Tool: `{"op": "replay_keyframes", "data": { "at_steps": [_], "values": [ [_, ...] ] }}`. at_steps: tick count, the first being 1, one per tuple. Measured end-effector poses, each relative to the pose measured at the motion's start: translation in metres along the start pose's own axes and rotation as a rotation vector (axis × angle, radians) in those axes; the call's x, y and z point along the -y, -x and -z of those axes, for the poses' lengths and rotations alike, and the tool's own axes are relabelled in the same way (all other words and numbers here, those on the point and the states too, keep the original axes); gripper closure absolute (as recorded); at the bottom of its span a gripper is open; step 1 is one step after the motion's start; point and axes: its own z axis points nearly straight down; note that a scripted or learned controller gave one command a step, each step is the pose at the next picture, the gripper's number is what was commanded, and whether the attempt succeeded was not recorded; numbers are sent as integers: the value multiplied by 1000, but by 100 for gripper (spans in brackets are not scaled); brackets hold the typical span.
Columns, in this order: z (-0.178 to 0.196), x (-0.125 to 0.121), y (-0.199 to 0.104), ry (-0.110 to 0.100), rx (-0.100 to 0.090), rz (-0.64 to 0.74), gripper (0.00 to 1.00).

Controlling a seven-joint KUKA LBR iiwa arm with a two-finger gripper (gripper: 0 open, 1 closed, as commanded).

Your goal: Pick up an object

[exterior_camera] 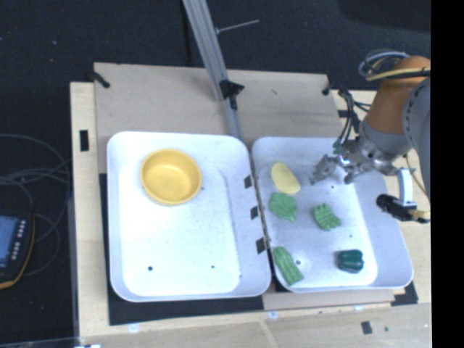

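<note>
Our left bin [123, 267]: yellow bowl [171, 176]; right bin [391, 267]: five small items, our gripper [335, 171] above with jaws spread, nothing between.

My gripper [335, 171] hangs over the upper part of the right bin [384, 263], at the right of the frame, with my fingers spread apart and nothing between them. To its left lies a pale yellow piece [285, 178], with a green lump [283, 206] just below it. A ridged green piece [326, 217] sits lower in the middle, a dark green object [350, 261] nearer the bottom right, and a long green piece [288, 265] by the bottom left edge. The left bin [181, 267] holds 1 yellow bowl [171, 176], upper left.
</note>
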Motion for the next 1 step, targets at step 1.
{"op": "replay_keyframes", "data": {
  "at_steps": [1],
  "values": [
    [-15, 0, 0, 4, 1, 0, 0]
  ]
}}
